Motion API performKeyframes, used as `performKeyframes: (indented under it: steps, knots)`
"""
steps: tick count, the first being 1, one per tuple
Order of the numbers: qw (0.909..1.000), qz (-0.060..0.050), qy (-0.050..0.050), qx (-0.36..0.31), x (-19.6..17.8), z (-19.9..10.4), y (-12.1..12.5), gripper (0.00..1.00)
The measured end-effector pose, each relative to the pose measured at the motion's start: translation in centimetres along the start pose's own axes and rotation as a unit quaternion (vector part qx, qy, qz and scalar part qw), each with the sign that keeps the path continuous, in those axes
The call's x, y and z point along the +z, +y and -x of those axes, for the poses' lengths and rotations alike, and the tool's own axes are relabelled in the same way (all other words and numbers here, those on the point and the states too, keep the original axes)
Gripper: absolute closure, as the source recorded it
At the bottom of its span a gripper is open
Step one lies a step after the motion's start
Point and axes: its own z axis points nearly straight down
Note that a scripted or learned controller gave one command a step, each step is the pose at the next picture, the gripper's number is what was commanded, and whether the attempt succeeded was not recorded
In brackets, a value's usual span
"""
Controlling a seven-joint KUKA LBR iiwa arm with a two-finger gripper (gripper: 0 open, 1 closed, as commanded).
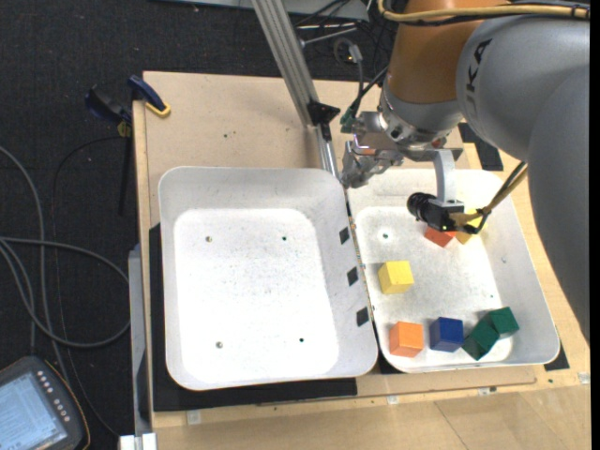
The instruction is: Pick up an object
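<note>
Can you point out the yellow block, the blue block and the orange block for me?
Small yellow cube (396,277), camera view: its top face.
Small blue cube (448,333), camera view: its front face.
Small orange cube (406,337), camera view: its top face.

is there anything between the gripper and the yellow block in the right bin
Nothing visible does. The gripper hangs over the top left corner of the right bin, and the yellow block lies below it in the view with bare bin floor between them. The red block sits off to the right, under a black fitting.
</note>
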Motion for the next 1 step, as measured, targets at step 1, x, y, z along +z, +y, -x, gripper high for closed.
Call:
performKeyframes:
  steps: [1]
  knots:
    - [1.0,0.0,0.0,-0.001,-0.13,-6.03,-1.02,1.0]
